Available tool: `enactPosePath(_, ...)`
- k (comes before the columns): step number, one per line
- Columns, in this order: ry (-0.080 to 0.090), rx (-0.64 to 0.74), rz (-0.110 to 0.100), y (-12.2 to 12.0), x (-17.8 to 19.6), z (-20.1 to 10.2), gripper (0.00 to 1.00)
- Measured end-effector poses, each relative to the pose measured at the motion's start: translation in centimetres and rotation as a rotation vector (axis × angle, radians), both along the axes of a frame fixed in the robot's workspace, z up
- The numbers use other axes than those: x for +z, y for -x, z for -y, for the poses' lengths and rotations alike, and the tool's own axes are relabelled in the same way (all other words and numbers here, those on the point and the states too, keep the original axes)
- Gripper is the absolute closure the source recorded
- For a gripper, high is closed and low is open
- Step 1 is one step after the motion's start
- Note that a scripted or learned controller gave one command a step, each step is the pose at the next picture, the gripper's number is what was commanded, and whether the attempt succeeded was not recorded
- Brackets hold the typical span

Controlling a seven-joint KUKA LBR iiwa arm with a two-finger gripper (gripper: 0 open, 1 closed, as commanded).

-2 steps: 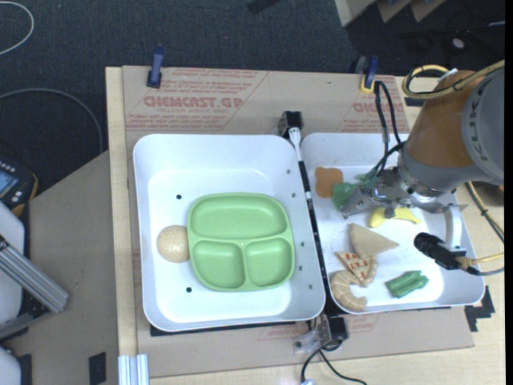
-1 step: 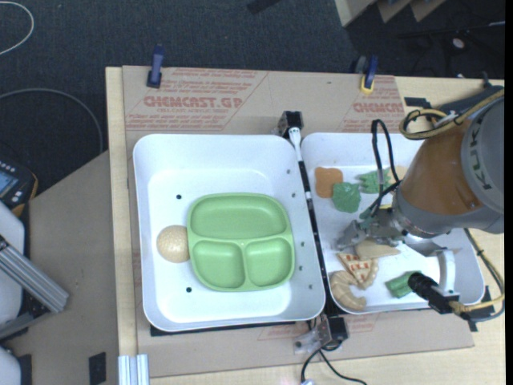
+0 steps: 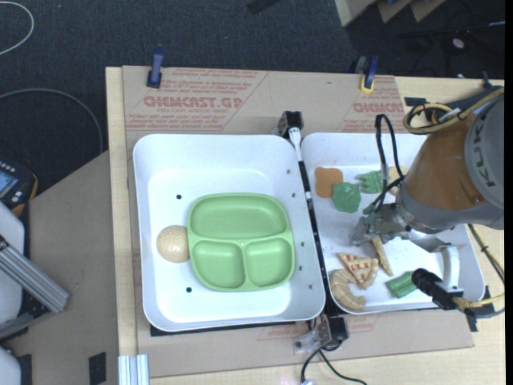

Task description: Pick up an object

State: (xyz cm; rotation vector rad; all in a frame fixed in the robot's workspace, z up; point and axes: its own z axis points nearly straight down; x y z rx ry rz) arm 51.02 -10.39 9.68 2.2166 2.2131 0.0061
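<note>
Arm (image 3: 449,175) comes in from the right, wrist down over the right bin (image 3: 473,267), orange band facing the camera. Gripper (image 3: 375,229) sits low in the bin's middle; the wrist body hides it, so I can't tell whether the jaws are apart or together, and nothing is visibly held.

Right bin contents:
- orange piece (image 3: 327,181) near the far-left corner, blocky, no clear long axis
- green leafy toy (image 3: 347,196) just beside it, toward the camera; second green piece (image 3: 371,182) next to that, partly behind the cable
- pizza slice (image 3: 358,267) left of centre, tip pointing right toward the gripper
- tan stick-like piece (image 3: 381,257) touching the slice's right side, long axis running from far-left to near-right
- croissant-shaped piece (image 3: 347,289) at the near-left corner, curved
- small green block (image 3: 400,285) near the front edge, beside a black part (image 3: 437,289) of the arm

Left bin (image 3: 152,215): green three-compartment tray (image 3: 240,241) in the middle, long axis left-right, with a beige ball (image 3: 172,243) touching its left edge.

Bins sit side by side on a brown paper-covered tabletop (image 3: 200,103), clamped at the far edge by a blue clip (image 3: 155,66) and a yellow-and-blue one (image 3: 368,74). Dark carpet floor (image 3: 120,14) beyond.
</note>
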Motion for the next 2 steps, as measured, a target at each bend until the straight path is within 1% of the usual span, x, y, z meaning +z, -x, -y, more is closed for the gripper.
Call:
enactPosePath(1,-0.006,0.012,0.004,-4.9,9.4,-8.0,1.0)
enactPosePath(2,-0.009,0.012,0.008,-0.6,24.6,-14.3,1.0)
